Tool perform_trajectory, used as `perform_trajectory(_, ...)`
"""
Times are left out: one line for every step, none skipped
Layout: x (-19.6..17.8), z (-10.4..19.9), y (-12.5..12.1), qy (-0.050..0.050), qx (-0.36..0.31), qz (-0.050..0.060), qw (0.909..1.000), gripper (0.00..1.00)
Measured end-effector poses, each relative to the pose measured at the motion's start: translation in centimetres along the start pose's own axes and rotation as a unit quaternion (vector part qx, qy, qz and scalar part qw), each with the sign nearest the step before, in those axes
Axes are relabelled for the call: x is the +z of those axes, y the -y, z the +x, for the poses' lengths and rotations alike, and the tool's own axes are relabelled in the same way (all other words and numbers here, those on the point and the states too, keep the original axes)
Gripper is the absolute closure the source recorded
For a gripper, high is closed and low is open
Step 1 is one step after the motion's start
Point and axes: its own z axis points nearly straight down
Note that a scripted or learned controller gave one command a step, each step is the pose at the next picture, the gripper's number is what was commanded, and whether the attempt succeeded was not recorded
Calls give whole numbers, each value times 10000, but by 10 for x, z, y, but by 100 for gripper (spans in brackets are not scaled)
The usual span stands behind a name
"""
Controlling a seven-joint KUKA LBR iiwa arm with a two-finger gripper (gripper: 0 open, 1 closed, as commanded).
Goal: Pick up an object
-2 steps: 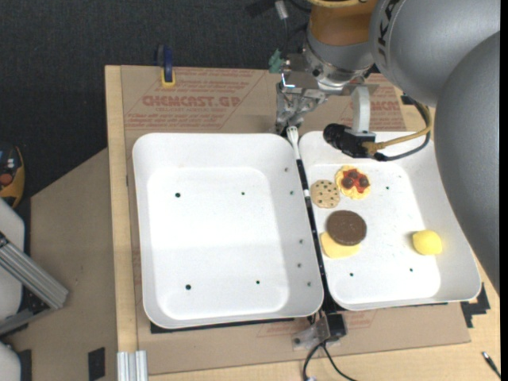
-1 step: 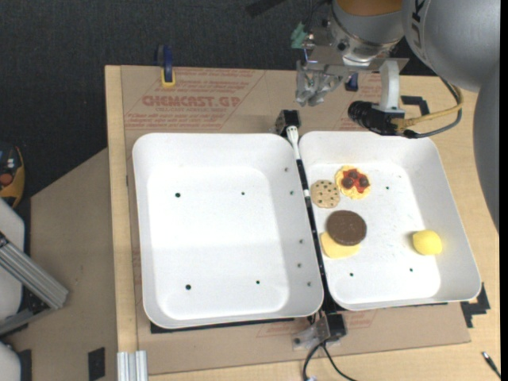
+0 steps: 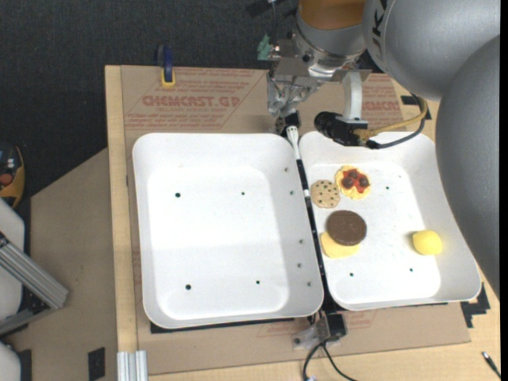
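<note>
- overhead, the jaws [image 3: 286,105] hang at the bins' far edge; their spread can't be told.
- right bin [image 3: 397,288] holds cookie [image 3: 325,193], brown disc [image 3: 347,228], yellow ball [image 3: 427,242].
- left bin [image 3: 214,236] sits on cardboard-covered counter [image 3: 119,173].

Bench [image 3: 206,94]: brown board, two white bins touching: left bin [image 3: 151,213], right bin [image 3: 397,284].

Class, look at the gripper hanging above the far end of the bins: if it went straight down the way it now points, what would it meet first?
Most likely the raised rims where the two bins meet, at their far end: the gripper hangs just over that seam, pointing down. Depth is hard to judge from this slant, so it might instead land just inside the right bin's corner.
</note>
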Motion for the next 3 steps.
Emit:
perform_trajectory(-17, -8, 19, 3, 27, -12, 10000, 100)
perform_trajectory(-48, -13, 12, 4, 22, -53, 10000, 100)
perform_trajectory(-50, -37, -1, 10, 31, -43, 10000, 100)
